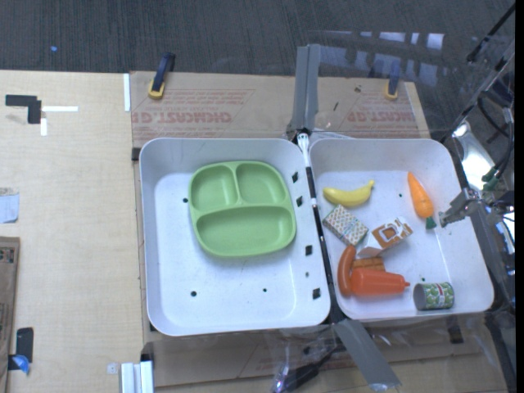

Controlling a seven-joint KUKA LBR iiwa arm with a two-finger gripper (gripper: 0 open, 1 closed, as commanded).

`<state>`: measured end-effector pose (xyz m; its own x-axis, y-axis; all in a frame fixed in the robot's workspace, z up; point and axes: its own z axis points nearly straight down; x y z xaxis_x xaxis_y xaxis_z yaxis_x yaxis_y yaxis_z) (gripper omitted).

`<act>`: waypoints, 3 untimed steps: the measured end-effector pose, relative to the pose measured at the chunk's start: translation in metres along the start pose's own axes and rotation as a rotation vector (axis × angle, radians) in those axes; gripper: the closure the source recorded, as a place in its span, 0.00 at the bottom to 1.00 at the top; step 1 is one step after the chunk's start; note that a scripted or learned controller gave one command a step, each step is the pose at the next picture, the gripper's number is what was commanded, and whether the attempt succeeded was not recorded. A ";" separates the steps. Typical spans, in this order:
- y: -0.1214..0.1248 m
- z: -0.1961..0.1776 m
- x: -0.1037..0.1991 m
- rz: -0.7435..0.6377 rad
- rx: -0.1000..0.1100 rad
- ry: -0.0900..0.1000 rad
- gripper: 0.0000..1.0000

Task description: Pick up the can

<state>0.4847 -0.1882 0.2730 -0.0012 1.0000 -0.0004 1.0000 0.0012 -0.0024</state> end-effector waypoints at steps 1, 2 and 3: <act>-0.007 0.170 0.033 -0.039 0.000 0.001 0.00; 0.087 0.181 0.073 -0.301 -0.003 -0.001 0.00; 0.145 0.182 0.058 -0.124 0.021 0.002 0.00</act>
<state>0.6295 -0.1297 0.0902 -0.1248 0.9922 0.0037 0.9919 0.1248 -0.0236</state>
